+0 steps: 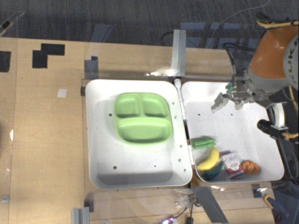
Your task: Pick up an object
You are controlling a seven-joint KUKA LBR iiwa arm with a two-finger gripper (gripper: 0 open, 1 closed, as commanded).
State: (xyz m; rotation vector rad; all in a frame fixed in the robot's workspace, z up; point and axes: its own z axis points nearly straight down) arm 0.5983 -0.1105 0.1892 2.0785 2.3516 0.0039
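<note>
Camera view, from above the bench: the gripper (227, 98) hangs over the bare upper part of the right bin (243, 129), fingers spread and nothing between them. The candidates for picking lie well apart from it, bunched at that bin's near edge: a green pepper (202, 143), a banana (210, 159), a small red carton (231, 163) and an orange fruit (251, 167). A green divided plate (142, 117) sits alone in the left bin (100, 139), seemingly kept separate.

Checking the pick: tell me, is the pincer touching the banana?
Apart. The camera view shows the pincer up the right bin, bare white floor between it and the banana.
</note>
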